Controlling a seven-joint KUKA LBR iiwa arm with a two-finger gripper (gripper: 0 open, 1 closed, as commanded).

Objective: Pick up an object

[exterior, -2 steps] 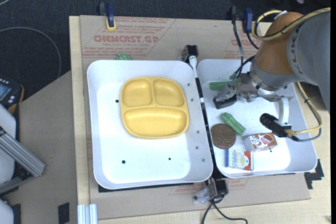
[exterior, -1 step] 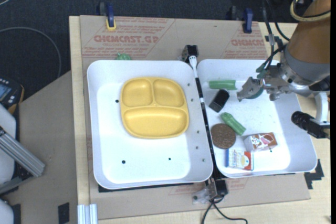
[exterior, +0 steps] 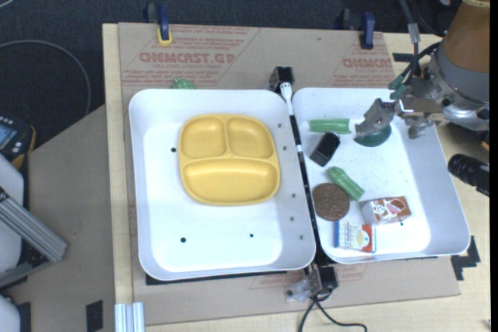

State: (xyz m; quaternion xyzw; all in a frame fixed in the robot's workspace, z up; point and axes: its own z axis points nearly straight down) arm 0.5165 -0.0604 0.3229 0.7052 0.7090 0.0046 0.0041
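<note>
Teal round object, one, smooth and dish-like, lies at the far side of the right bin, directly under the tool, whose grey fingers reach it; whether they are spread or pressed together I cannot tell. Same bin: two green cylindrical pieces, one black block, one brown textured disc, two small printed cartons. Left bin: one yellow three-compartment plastic tray.
</note>
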